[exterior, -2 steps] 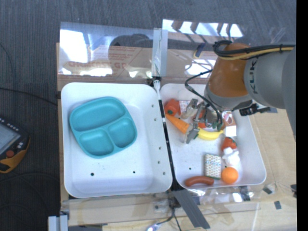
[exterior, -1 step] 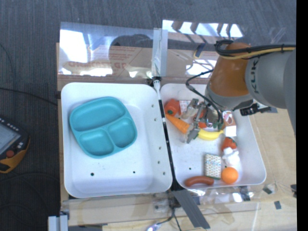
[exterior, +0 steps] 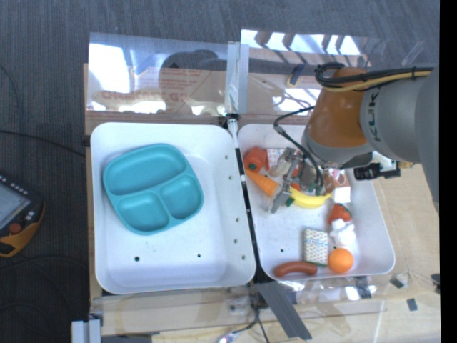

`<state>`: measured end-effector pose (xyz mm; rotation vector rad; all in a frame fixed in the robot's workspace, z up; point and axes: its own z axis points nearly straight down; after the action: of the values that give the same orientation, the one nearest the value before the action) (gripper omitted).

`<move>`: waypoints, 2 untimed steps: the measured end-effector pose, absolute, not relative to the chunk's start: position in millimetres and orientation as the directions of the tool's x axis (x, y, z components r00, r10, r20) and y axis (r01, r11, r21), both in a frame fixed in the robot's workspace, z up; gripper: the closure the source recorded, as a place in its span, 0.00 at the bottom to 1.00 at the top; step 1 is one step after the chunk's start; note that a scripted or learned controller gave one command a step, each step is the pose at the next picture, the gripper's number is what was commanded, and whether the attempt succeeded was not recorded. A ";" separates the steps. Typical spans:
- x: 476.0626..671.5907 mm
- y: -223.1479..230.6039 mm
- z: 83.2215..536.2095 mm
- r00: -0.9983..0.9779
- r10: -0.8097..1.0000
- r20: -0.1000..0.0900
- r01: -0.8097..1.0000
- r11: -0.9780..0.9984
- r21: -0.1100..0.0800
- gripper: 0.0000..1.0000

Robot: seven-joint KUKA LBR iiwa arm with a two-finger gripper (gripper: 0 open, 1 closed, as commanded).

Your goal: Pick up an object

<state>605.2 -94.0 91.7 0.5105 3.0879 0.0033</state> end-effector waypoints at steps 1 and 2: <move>542.7 -114.5 91.7 -0.896 0.444 -0.017 0.444 0.896 0.007 0.00; 574.8 -97.7 91.3 -0.889 0.457 -0.015 0.457 0.889 0.004 0.00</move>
<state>574.8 -97.7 91.3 0.7348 3.0384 0.0003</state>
